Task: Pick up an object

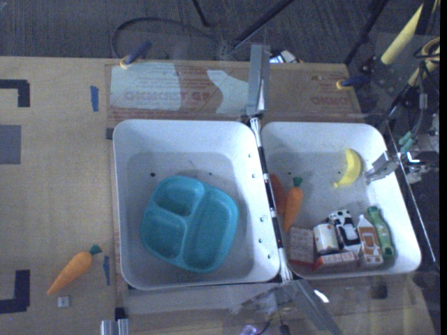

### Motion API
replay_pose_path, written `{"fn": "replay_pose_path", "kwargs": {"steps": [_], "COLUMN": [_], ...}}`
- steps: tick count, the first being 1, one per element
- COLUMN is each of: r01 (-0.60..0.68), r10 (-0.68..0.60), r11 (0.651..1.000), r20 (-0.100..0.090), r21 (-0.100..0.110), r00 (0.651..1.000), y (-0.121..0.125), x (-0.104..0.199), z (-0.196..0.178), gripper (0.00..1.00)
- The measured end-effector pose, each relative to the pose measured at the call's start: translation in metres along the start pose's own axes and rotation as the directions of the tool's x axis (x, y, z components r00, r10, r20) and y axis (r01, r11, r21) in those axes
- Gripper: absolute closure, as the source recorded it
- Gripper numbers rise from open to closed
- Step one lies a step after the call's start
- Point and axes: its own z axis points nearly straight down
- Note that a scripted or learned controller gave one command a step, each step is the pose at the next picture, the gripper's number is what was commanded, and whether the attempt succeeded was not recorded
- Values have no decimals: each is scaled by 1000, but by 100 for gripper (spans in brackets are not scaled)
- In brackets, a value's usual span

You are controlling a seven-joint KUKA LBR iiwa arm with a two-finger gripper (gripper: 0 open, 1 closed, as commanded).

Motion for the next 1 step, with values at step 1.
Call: {"fn": "replay_pose_path", "kwargs": {"steps": [1], "r01": [-109], "r10": [109], "r11": [994], "r20": [2], "r21": [-3], "r00": [994], "y": [-20], "x": [-50], "z": [-19], "gripper": [0]}}
